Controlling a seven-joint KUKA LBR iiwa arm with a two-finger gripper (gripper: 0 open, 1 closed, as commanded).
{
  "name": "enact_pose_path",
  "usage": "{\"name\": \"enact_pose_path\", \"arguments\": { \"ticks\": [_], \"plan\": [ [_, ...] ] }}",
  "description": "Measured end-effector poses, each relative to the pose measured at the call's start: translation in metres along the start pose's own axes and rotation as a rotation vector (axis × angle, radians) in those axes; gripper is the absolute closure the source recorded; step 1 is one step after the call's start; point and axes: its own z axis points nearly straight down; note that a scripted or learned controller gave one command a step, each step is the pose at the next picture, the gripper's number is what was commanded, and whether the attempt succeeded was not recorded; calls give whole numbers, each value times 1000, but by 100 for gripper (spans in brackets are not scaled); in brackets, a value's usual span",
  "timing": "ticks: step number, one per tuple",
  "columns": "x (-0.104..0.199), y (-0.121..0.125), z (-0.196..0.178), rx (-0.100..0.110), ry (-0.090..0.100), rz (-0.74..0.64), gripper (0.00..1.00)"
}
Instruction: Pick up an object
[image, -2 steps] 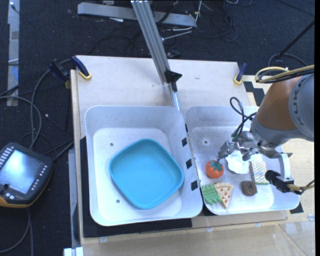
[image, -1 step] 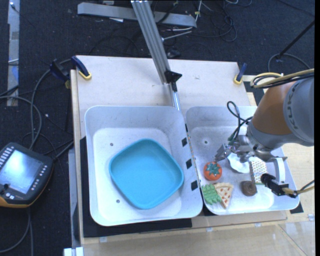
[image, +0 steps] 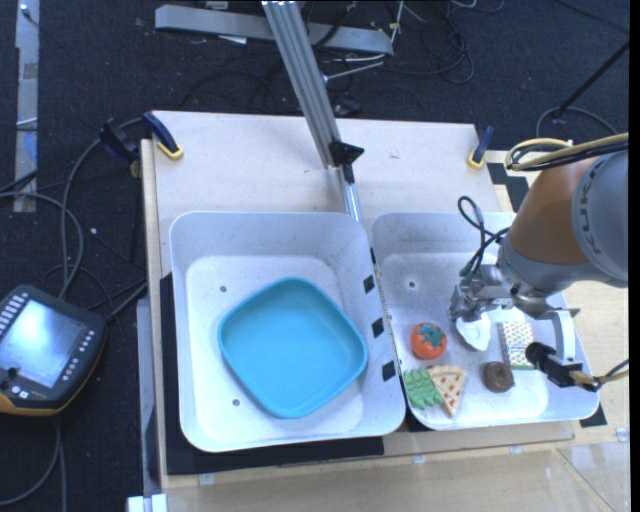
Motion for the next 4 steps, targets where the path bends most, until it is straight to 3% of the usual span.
{"name": "enact_pose_path", "arguments": {
  "ticks": [2,3,4],
  "plan": [
    [-16,-6,-98,1,0,0,100],
    [-16,-5,-126,3,1,0,100],
    [37,-12,-115,6,2,-4,100]
  ]
}}
